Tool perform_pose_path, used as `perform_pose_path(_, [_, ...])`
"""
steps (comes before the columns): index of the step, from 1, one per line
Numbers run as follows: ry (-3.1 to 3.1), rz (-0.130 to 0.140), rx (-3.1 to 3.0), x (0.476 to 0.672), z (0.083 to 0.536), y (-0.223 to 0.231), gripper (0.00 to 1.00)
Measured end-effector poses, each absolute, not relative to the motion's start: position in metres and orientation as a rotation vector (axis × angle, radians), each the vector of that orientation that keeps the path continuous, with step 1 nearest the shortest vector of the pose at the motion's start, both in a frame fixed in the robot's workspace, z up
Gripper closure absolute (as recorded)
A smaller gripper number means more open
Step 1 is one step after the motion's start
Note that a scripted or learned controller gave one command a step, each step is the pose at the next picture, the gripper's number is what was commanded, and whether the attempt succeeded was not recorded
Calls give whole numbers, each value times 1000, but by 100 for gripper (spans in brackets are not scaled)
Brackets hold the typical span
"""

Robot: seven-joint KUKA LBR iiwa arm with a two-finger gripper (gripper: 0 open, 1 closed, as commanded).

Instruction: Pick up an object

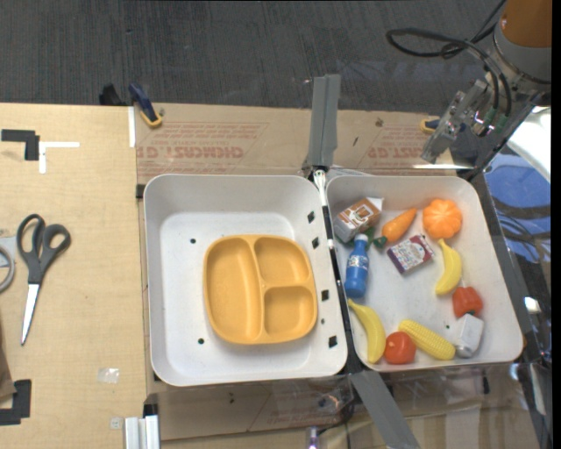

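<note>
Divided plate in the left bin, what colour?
Yellow-orange divided plate, plain, clearest in the camera view.

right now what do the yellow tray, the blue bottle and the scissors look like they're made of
The yellow tray looks like moulded plastic with a matte finish: one even colour, rounded dividers, soft sheen. The blue bottle seems plastic too, glossy, with a white cap, though it is too small to be sure. The scissors show bright, metal-looking blades and black handles, probably plastic.

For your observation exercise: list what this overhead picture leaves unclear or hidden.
- Gripper, camera view: too small and blurred to judge.
- Small carton: label print too small to read.
- Arm: cut off by the top edge.
- Grey block: identity unclear, partly behind the corn.
</note>
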State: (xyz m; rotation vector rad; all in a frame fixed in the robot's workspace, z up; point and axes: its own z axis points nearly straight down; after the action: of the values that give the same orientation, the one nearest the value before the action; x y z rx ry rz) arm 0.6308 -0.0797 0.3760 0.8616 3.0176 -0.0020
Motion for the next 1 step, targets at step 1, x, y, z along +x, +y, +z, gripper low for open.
perform_pose_path(1, [2964,-3,1030,611,381,-210,100])
